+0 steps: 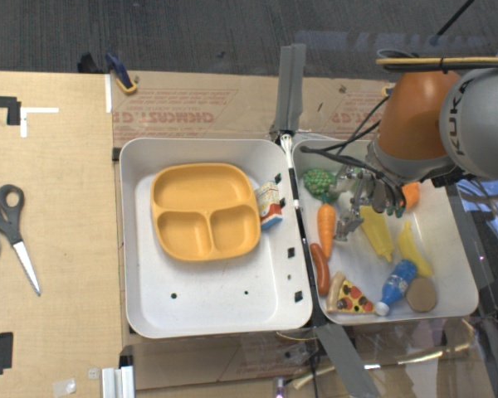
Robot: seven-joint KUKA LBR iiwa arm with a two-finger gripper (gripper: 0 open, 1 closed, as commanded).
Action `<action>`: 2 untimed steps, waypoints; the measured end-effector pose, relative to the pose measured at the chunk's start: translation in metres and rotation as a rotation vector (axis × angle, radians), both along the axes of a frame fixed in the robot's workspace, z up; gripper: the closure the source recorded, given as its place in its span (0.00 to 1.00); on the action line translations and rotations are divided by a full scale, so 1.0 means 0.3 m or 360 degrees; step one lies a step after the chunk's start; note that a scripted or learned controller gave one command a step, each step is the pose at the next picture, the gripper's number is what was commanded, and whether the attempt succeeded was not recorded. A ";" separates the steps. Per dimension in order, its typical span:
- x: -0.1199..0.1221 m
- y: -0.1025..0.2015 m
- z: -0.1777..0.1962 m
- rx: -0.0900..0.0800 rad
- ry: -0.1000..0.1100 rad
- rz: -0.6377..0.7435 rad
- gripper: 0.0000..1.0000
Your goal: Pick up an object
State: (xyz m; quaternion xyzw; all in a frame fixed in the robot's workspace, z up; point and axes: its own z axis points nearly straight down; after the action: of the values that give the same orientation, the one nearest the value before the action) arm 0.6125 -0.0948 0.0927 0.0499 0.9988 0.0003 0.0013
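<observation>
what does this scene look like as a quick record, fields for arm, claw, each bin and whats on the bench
arm: grey with orange band, reaching in from the right over the right bin
claw: low in the right bin, beside the carrot; nothing seen between its fingers
left bin: holds a yellow divided plate and a small carton at the plate's right edge
right bin: green toy, carrot, sausage, pizza slice, blue bottle, brown round item, yellow pieces
bench: scissors at far left
</observation>
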 end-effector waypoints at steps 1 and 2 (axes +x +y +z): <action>0.005 0.001 0.034 -0.0004 -0.0006 0.0003 1.00; 0.004 0.000 0.033 -0.0003 -0.0006 0.0002 0.00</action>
State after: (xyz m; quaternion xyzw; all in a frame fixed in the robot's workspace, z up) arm 0.6138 -0.0947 0.1027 0.0491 0.9988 -0.0007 0.0032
